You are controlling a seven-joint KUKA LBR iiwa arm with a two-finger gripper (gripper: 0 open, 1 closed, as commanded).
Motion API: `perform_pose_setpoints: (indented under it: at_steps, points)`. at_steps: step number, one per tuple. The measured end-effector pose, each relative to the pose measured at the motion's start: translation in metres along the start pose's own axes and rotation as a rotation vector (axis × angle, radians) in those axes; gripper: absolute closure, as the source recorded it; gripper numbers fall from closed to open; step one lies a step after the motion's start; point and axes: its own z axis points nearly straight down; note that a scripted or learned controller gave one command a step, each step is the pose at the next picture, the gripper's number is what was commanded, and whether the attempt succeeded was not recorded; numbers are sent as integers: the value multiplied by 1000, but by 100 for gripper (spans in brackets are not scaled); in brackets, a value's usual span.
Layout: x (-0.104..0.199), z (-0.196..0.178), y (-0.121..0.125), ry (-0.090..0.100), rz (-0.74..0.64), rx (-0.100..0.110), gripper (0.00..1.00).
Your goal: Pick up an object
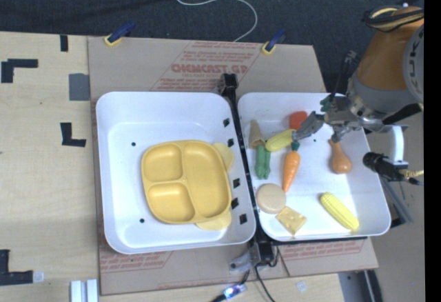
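Bench: L bin [114, 114] w/ tray [186, 180]

We are seeing the arm [394, 52] running off the right edge, the gripper [308, 127] hiding part of a red toy [298, 118], and a yellow divided plate [186, 180] covering another plate's rim [214, 222].

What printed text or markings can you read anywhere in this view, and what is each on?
"CHEMCAST" in red on the cardboard sheet under the bins; the rest of that line and the smaller red lines around it are too blurred to read.
Nothing readable on the bins, yellow tray or toy food.
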Motion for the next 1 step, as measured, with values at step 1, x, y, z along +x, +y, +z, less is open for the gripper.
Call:
perform_pose_setpoints:
  at_steps: [1]
  points:
    - [-1, 65, -3, 0, 1, 5, 0]
